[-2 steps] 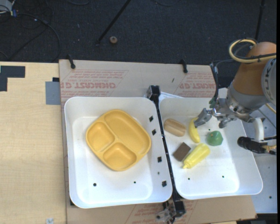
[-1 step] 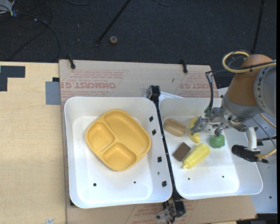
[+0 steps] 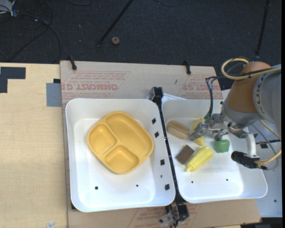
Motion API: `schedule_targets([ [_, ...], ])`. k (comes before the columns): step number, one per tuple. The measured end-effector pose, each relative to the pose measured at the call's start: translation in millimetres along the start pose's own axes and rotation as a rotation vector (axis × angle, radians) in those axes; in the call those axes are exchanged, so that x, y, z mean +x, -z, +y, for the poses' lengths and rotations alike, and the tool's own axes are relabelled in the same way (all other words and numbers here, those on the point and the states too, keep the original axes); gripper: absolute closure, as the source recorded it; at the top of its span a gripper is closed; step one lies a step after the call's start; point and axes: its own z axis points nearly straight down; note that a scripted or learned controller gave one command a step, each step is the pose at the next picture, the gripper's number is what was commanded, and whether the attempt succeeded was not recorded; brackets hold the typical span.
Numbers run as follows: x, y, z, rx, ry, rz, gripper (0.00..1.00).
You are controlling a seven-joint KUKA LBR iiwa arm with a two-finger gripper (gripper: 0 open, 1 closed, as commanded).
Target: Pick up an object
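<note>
Bench point(image 3: 28, 141), light wood, bearing two white bins. Left bin point(image 3: 80, 184): a yellow three-part tray point(image 3: 120, 141). Right bin point(image 3: 228, 186): a tan roll point(image 3: 177, 129), a yellow bottle point(image 3: 200, 158), a brown block point(image 3: 185, 154) touching it, a green piece point(image 3: 222, 146). Arm point(image 3: 256, 96) enters from the right; claw point(image 3: 201, 130) low among these objects, whether spread or closed cannot be told.

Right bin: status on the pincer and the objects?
Pincer low in right bin, grip state unreadable. Nothing seen held. Yellow bottle, brown block, tan piece, green item crowd it. Yellow tray in left bin.
</note>
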Motion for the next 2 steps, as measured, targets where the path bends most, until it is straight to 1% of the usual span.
schedule_targets([
  [1,0,11,0,0.001,-0.001,0.001,1.0],
  [2,-1,74,-1,-0.008,0.001,-0.002,1.0],
])
